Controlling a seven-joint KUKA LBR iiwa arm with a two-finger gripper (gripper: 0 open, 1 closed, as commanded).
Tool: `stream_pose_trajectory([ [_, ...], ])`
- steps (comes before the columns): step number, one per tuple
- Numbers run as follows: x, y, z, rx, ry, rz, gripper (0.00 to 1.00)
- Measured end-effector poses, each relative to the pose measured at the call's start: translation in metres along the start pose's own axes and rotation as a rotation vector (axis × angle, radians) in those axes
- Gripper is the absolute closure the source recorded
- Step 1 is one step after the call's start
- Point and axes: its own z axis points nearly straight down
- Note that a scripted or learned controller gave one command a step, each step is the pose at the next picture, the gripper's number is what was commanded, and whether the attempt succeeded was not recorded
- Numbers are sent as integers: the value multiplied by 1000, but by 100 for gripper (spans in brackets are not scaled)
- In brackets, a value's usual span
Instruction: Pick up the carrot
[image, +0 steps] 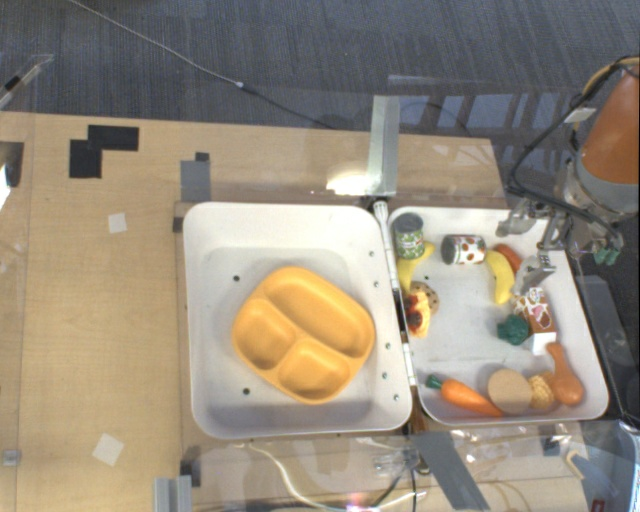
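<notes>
- My gripper (540, 262) hangs over the far right part of the right bin (460, 305); my fingers (545, 240) stand slightly apart with nothing between them, just beside the yellow banana (499, 276).
- The carrot (466, 396) lies at the near edge of the right bin, toward its near left corner, with its green end pointing left and its orange body touching the tan round piece (510, 391).
- Near right corner of the right bin: the tan round piece, a small corn cob (541, 392) and an orange bottle-shaped piece (563, 375) lie packed together.
- Far edge of the right bin: a green-labelled can (408, 237) stands upright; a second can (463, 249) lies on its side just to its right.
- Left edge of the right bin: a yellow and brown food piece (420, 307) lies against the wall.
- Right side of the right bin: a dark green piece (514, 330) and a small red and white box (536, 310) sit near my fingers.
- The left bin (215, 300) holds a yellow divided plate (303, 332) with three compartments, set near its centre.
- Both bins rest side by side on the wooden bench (100, 330).
</notes>
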Motion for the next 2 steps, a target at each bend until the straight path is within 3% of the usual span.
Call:
stream_pose_trajectory([
  [1,69,41,81,-3,7,127,0],
  [2,110,75,117,0,-10,94,0],
])
